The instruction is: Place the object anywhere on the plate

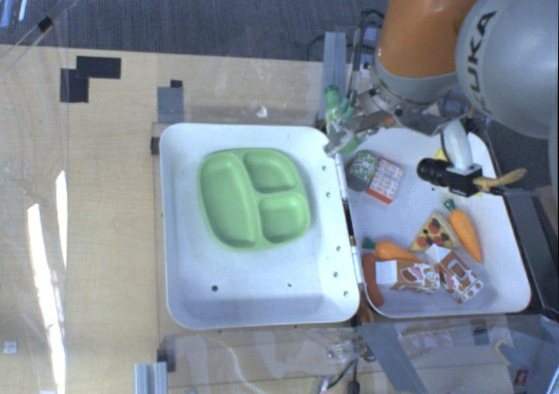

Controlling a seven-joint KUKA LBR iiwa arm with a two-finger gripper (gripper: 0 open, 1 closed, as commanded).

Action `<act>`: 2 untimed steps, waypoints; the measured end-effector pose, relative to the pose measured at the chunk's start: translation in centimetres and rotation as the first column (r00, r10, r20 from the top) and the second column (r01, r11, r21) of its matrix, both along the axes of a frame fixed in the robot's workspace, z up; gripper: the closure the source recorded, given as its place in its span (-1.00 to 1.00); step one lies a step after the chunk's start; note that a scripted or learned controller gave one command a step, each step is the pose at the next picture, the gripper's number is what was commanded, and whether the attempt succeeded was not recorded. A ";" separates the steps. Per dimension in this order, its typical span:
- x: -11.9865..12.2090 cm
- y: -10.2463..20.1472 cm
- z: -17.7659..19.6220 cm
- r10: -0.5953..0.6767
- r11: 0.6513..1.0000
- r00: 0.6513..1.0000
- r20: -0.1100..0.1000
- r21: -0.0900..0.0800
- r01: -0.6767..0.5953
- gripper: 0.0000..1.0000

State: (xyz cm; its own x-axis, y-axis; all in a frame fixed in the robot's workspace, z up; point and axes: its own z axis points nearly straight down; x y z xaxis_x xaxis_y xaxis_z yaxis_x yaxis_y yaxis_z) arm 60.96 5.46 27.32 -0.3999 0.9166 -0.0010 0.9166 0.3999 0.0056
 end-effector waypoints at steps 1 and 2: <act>0.3 1.8 -4.3 -0.117 0.993 0.993 -0.001 0.001 0.117 1.00; 0.3 4.0 -4.6 0.076 0.997 0.997 0.001 0.000 -0.076 1.00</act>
State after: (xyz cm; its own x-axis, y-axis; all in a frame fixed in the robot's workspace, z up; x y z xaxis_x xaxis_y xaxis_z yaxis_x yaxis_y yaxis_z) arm 61.27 9.44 22.76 -0.4687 0.8833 -0.0011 0.8833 0.4687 0.0064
